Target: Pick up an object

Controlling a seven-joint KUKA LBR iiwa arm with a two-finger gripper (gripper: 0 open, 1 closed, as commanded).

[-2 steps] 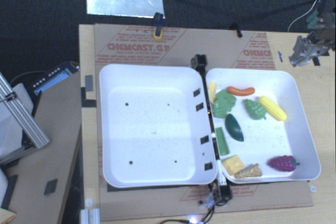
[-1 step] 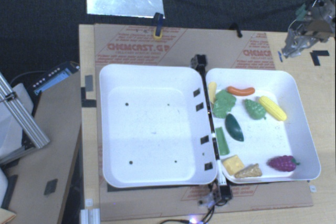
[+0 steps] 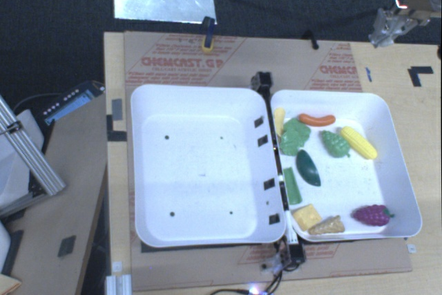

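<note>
hand (image 3: 388,30) hangs above the table's far right corner; finger state cannot be told. nearest target: toy corn cob (image 3: 359,141) in the right bin (image 3: 404,169), lying nearer and slightly left, long axis diagonal.

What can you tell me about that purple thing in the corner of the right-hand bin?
The bunch of grapes looks like a small plastic toy: dark purple, knobbly, made of rounded beads clustered together. It lies on its side on the white floor of the right bin, in the near corner on the arm's side, close to the rim. Nothing touches it; the tan wedge-shaped piece lies apart on its other side.
</note>
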